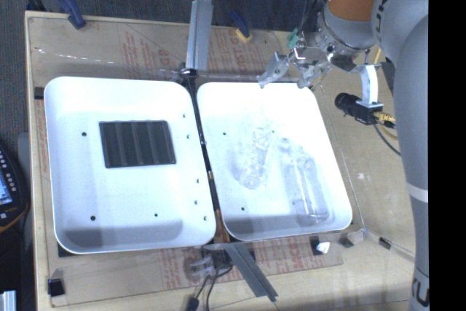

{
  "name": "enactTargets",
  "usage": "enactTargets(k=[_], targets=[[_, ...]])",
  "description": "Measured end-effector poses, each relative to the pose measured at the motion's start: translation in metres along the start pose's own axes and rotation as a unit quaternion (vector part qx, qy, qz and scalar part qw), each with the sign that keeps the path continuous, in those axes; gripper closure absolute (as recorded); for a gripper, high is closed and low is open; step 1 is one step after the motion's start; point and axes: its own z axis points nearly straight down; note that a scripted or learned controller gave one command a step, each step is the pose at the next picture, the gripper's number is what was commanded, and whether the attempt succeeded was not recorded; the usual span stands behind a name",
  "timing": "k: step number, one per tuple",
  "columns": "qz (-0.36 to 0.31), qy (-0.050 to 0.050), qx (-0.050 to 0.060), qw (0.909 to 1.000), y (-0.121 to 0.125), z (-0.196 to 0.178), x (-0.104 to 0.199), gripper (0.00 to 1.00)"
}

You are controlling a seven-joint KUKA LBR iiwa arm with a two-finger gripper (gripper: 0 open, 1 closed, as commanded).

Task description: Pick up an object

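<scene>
So the arm was parked up over the back edge of the right bin (331, 156), with the gripper (291, 69) hovering just above the rim near the far corner. Its see-through fingers (271, 73) looked spread apart with nothing between them, so I'd call it an open, empty pincer. My read was that this was the very start of the pick: hanging above the bin, not yet down among the stuff.

The things to grab were in that right bin, and they were a pain to make out. One clear plastic bottle (304, 182) lay on its side toward the near right corner, long and smooth, almost washed out against the bright white floor. Just left of it sat a crumpled clear plastic thing (251, 156), lumpy and wrinkly; I couldn't tell what it was. The two were near each other but seemed apart.

The left bin (62, 156) had a dark ribbed rectangular pad (137, 143) lying flat in it, matte with lengthwise grooves.

Next move, I figured, called for coming forward and down over one of the clear items and lining the fingers across its narrow width. The bottle could easily roll or slip.
</scene>
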Motion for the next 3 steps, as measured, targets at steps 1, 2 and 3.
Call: enactTargets(k=[1, 2, 3], targets=[[0.107, 0.001, 0.001, 0.9943, -0.039, 0.057, -0.030, 0.00], [0.217, 0.001, -0.002, 0.9761, -0.064, -0.124, -0.018, 0.00], [0.264, 0.001, 0.000, 0.9646, -0.079, -0.039, -0.033, 0.00]])
